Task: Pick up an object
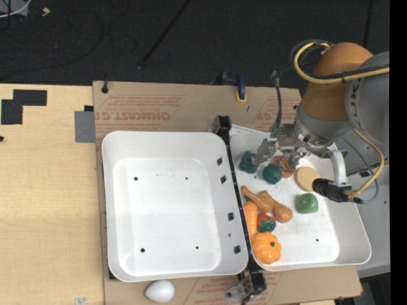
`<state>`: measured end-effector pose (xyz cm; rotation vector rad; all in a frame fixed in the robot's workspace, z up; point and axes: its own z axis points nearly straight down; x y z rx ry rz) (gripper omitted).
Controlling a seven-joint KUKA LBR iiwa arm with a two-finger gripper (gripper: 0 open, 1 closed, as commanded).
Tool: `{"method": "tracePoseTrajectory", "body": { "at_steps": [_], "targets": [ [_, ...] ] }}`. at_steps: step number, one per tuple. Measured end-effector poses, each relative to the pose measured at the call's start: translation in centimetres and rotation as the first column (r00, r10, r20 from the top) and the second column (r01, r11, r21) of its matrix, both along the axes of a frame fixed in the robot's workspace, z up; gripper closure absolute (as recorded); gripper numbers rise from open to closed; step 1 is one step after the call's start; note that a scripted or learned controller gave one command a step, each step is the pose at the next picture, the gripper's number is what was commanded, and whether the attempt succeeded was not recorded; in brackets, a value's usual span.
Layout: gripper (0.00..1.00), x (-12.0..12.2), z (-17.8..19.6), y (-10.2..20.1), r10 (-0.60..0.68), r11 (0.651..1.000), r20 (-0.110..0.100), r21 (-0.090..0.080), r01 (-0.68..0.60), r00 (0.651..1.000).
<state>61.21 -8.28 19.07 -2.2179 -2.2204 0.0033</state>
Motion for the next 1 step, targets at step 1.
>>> {"method": "tracePoseTrajectory", "body": {
  "at_steps": [1],
  "targets": [
    [0.0,-0.89,-10.62,-2.77,-0.002,1.0,-0.006,0.0,0.002,1.0]
  ]
}}
